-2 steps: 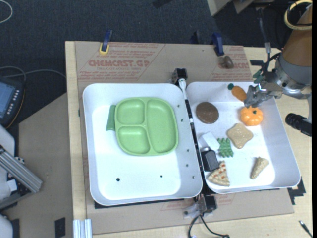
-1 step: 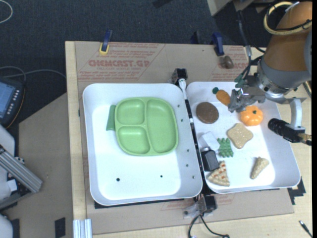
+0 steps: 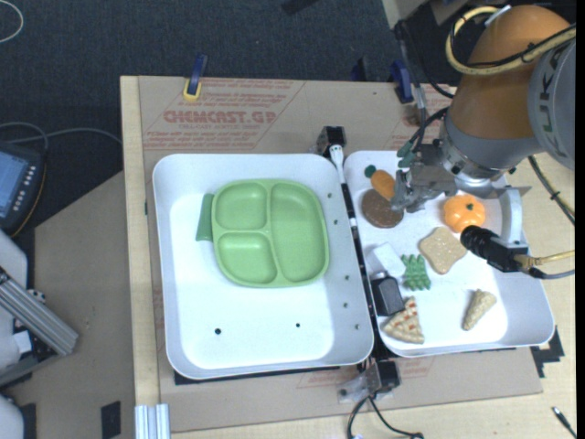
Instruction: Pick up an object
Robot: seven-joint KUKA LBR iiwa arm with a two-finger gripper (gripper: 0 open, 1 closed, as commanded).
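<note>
We see the gripper point(image 3: 403, 193) low in the right bin point(image 3: 535, 323), its tip over a brown cookie point(image 3: 379, 210) and beside a small orange piece point(image 3: 383, 183), but we cannot tell its state or whether it has hold of anything. Around it lie an orange point(image 3: 463, 211), a toast slice point(image 3: 443, 250), a green sprig point(image 3: 416, 272), a pizza slice point(image 3: 403, 322) and a cone point(image 3: 478, 308). The left bin point(image 3: 178, 273) carries a green divided plate point(image 3: 271, 231).
</note>
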